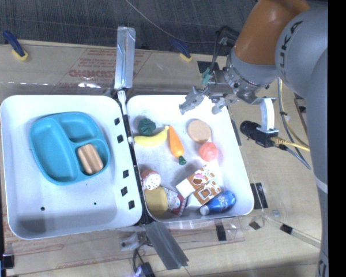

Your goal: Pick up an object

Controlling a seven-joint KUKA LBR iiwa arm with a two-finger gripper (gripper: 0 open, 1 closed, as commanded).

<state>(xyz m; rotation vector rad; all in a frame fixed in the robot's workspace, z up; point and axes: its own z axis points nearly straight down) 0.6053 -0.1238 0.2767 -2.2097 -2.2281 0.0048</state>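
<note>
The gripper hangs open and empty, upper middle of frame. Below it: one banana, one carrot. One blue tray sits left.

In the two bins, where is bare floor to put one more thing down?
Left bin: bare floor in front of the blue tray and beside it toward the divider. Right bin: a bare strip along the far wall, behind the banana and bun. Its near half is crowded around the carton.
</note>
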